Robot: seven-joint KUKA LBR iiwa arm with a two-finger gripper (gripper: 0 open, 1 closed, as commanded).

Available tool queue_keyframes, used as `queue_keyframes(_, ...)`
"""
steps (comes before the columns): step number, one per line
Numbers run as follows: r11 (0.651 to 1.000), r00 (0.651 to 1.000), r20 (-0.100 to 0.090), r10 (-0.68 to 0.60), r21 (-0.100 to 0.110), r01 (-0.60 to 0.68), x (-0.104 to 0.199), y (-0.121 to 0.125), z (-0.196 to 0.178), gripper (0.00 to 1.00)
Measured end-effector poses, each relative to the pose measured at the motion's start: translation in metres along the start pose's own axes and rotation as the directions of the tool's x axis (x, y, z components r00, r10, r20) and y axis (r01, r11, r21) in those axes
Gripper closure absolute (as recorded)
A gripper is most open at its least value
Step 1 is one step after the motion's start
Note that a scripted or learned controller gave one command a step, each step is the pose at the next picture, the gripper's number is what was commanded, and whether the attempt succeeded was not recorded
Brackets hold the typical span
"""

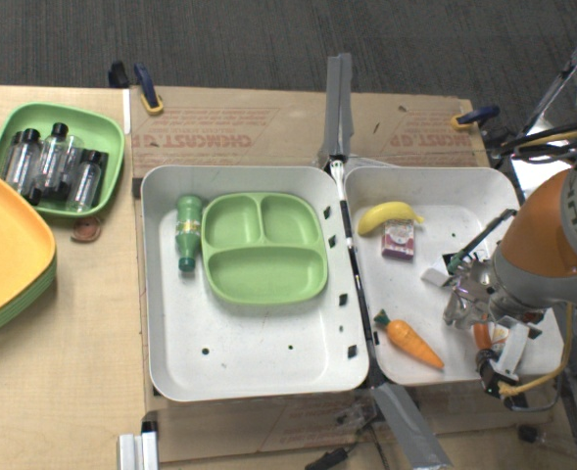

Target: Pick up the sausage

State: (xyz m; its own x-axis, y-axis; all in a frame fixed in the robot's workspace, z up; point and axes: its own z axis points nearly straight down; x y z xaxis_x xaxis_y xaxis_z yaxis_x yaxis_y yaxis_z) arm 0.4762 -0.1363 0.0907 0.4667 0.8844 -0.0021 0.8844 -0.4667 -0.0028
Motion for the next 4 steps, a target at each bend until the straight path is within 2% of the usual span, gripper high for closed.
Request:
queue_keyframes(1,0.976,0.976,-0.001,0.22,0.001,-0.22,-0.034,0.03,0.0,1.0)
queue_keyframes(2,0.905,0.905,0.001,0.426,0.004,-0.426,0.026,-0.004,0.001,1.0)
queue_keyframes(3,0.706,0.706,0.002,0.708,0.003,-0.708,-0.022,0.012,0.0,1.0)
queue_keyframes(4,0.654,0.654,0.002,0.756,0.001,-0.756,0.025,0.028,-0.004,1.0)
